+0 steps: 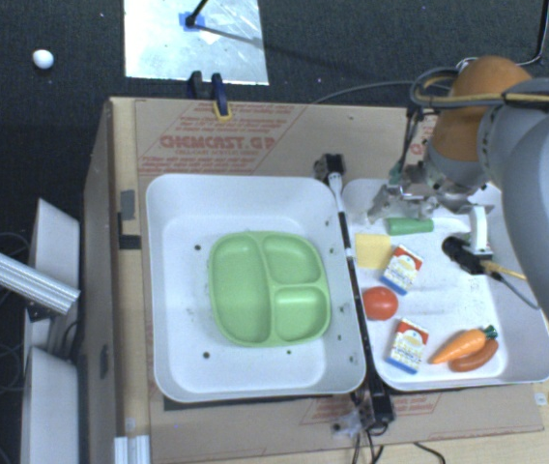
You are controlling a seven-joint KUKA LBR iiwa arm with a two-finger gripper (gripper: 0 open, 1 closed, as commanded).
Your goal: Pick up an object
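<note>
Above the right bin [535,356], fingers [405,199] over green block [409,226]

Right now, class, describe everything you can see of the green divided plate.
The green divided plate is pale green, looks like smooth plastic, and has a rounded-square shape with three compartments: one long section on the left and two smaller ones on the right. It lies flat, slightly rotated, near the middle of the left white bin, apart from its walls.

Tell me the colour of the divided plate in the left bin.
The divided plate is light green, seen plainly in the camera view.
</note>
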